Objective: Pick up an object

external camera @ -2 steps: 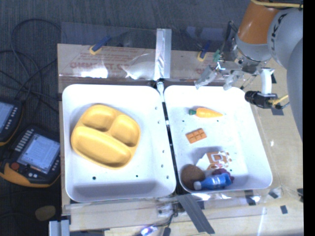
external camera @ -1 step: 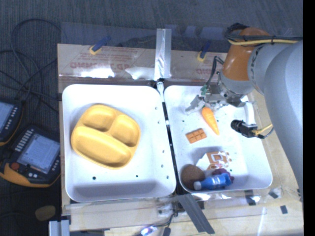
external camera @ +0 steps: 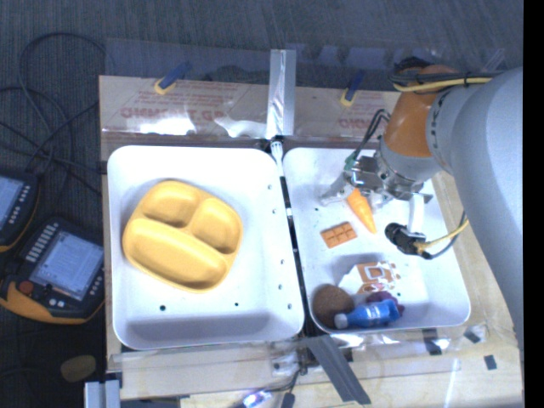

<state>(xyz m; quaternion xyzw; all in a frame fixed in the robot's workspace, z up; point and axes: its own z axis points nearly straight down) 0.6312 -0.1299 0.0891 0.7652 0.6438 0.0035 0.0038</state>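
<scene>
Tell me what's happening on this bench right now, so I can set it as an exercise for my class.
A grey robot arm reaches in from the right over the right bin. Its gripper sits low at the top of that bin, right by an orange carrot. Whether it actually has the carrot can't be told from here. Nearer the front of the bin lie an orange waffle piece, a small printed card, a brown ball and a blue bottle. The left bin holds a big yellow bread-shaped toy.
</scene>
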